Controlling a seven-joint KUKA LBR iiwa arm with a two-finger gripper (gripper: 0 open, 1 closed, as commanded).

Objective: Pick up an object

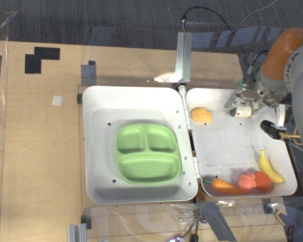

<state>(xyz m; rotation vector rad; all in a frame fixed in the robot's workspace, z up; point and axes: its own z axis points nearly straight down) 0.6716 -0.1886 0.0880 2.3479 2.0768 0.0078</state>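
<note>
A pale wooden bench (35, 160) is seen from above, with dark carpet beyond it and two shallow white bins set side by side upon it. Over the far right corner of the right bin (227, 150) the gripper (242, 106) is held low; whether it is wide or narrow cannot be told from this slanted view, and nothing can be made out in its grasp.

The nearest candidate for picking is the orange lump (201, 116), which lies to the gripper's left in the view and slightly nearer the camera, close beside the bin's inner wall. It is rounded and bumpy, with no clear long axis, so no particular approach angle is judged to be demanded, though the adjacent wall may crowd one side.

Well apart, toward the near edge, a yellow banana (270, 167) is laid with its long axis running diagonally. Beside it a red and pink cluster (252, 180) and an orange carrot (224, 185) are gathered at the bin's front.

In the left bin (101, 110) a green divided tray (148, 153) rests.
</note>
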